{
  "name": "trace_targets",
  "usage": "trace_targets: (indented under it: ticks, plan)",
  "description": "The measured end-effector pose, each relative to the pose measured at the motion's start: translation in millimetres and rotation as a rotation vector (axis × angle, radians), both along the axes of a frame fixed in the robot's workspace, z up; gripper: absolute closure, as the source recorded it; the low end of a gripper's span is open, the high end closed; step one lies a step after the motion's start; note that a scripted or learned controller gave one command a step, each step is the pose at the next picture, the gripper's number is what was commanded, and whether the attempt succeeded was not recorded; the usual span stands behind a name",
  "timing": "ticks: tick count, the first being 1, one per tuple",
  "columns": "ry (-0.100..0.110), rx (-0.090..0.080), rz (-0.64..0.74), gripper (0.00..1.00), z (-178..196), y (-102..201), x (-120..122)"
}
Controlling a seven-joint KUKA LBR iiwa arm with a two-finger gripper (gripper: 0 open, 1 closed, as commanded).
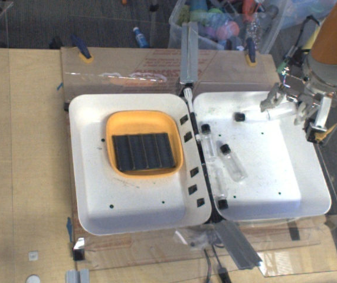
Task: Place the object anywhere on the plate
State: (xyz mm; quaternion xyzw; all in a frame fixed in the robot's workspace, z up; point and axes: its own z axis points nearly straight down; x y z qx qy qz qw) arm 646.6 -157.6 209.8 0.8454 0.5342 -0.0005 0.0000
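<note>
Yellow plate (116, 122) in left bin (85, 158) bears dark ridged object (143, 152); jaws' state indiscernible, gripper (301, 108) hovering over right bin (286, 175).

This looks like a robot lab. A wooden bench (20, 158) holds two white bins (91, 211) side by side, held down with clamps (83, 52) and tape. A big robot arm (333, 34) reaches in. Behind the bench sits a clear tub (230, 10) full of bright toys.
</note>
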Motion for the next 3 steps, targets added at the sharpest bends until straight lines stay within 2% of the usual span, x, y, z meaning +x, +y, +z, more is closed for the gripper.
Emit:
trace_targets:
  ticks: [1, 2, 3]
  plan:
    - [-0.003, -0.001, 0.114, 1.0, 29, 7, 20]
    - [-0.004, -0.002, 0.27, 1.0, 61, -16, 21]
    - [-0.005, -0.003, 0.491, 1.0, 115, -51, 21]
